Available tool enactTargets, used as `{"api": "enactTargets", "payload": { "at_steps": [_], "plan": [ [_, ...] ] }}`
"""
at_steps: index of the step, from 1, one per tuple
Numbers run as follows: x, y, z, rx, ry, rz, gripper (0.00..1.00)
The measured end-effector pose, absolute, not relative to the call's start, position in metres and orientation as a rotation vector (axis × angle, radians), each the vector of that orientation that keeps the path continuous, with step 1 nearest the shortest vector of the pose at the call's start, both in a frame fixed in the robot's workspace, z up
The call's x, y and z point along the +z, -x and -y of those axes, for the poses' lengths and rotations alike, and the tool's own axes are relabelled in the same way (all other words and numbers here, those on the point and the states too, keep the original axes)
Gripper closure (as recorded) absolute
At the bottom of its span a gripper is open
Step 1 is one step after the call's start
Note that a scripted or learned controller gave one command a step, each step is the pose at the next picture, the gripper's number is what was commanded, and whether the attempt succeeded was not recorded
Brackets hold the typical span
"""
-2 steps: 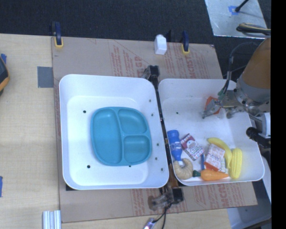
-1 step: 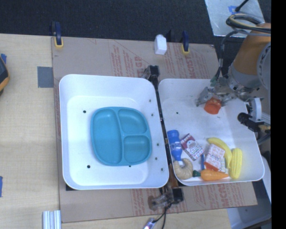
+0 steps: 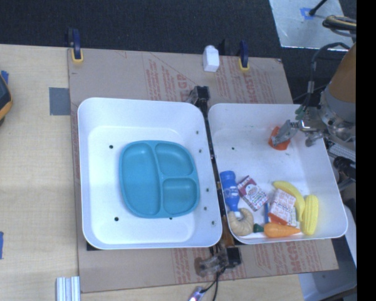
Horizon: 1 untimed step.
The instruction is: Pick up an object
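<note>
Orange object [image 3: 279,137] partly hidden under gripper [image 3: 299,129]; fingers' state unclear, arm cut off

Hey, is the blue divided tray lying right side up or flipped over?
Right side up: the blue divided tray lies flat in the left bin with its three compartments facing up.

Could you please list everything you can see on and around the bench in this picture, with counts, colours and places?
Bins: two, white, side by side on brown board.
Divided plate: one, light blue, in the left bin.
Small orange object: one, upper part of the right bin, beside the pincer.
Bottle: one, blue, right bin near its left wall.
Bananas: one yellow bunch, right bin, front.
Corn cob: one, yellow, front right corner.
Carrot: one, orange, front edge.
Snack packets: at least two, red and white, between bottle and corn.
Clamps: two, blue, on the board's far edge.
Pincer: one, grey, over the right bin.
</note>
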<state>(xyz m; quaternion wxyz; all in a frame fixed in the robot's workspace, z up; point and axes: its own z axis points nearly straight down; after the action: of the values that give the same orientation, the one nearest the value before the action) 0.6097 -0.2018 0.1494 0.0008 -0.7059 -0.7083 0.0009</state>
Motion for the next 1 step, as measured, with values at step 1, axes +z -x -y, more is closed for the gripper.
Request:
{"api": "enactTargets", "payload": {
  "at_steps": [1],
  "plan": [
    [0.0910,-0.6525,0.2107,0.004,2.213,2.226,0.00]
  ]
}}
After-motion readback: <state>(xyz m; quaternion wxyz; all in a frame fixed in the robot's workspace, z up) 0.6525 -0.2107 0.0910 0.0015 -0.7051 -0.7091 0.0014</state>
